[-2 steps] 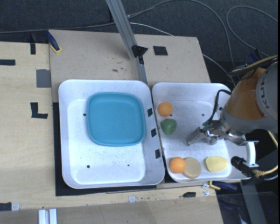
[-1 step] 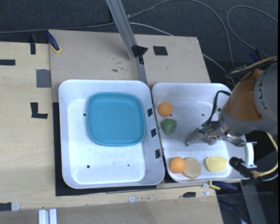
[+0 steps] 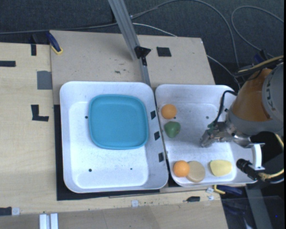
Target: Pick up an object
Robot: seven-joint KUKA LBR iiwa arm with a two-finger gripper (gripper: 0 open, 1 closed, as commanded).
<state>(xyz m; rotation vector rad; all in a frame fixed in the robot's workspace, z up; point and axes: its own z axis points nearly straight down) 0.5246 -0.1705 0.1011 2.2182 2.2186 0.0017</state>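
On the bench the left bin carries a blue plate, lying flat and well apart from the action. The right bin holds the small things. Along its left wall an orange ball sits at the top, with a green piece just below it, almost touching. At the front wall three things lie in a row: a second orange ball, a beige disc touching it, and a yellow piece a little apart to the right.

The tool stands over bare bin floor, between the green piece and the yellow piece, and nothing is between its fingers. Whether they are spread or pressed together I cannot tell from this slant.

I judge that the pick is not yet made. For a good try, the yellow piece looks the best target, because it is near and has free space around it. The ball and disc touch each other, so a finger may push one against the other. The front wall is close, so the tool should come straight down and place its fingers across the narrow side of the piece.
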